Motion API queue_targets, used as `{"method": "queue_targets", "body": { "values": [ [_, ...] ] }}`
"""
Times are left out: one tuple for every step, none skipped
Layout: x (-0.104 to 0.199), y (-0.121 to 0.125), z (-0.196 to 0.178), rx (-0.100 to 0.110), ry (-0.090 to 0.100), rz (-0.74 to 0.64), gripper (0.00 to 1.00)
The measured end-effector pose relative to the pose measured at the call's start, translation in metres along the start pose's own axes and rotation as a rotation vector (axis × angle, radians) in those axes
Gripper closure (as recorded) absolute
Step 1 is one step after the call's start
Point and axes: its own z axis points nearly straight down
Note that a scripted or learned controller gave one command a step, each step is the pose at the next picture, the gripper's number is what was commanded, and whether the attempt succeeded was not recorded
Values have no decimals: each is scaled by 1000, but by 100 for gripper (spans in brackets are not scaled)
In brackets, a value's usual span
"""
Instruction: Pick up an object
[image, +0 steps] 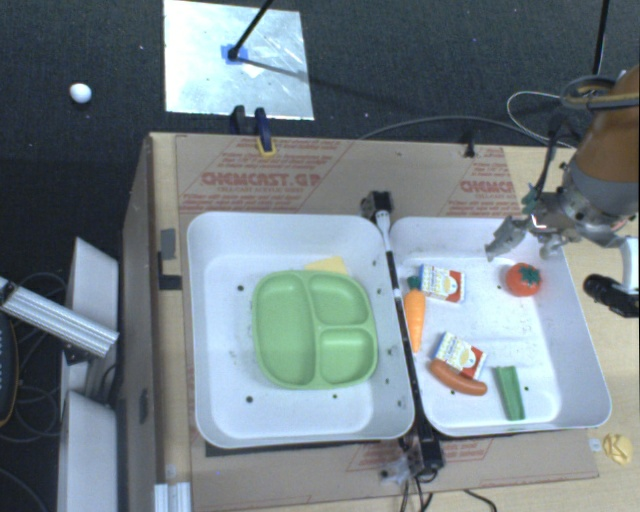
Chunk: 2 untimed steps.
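The end effector (525, 235) hangs over the far part of the right bin (575, 330), its fingers spread with nothing between them. Just beside it, toward the near side, sits a tomato (521, 280). The carrot (414, 314) lies along the bin's left wall, long axis running far to near, green top at the far end. A sausage (459, 378) lies slanted near the front, beside a green block (511, 392) whose long axis runs far to near. The left bin (215, 260) holds a green divided plate (314, 328).
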Motion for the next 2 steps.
{"method": "queue_targets", "body": {
  "values": [
    [-14, 47, 104, 3, 1, -2, 0],
    [15, 53, 125, -1, 1, -3, 0]
  ]
}}
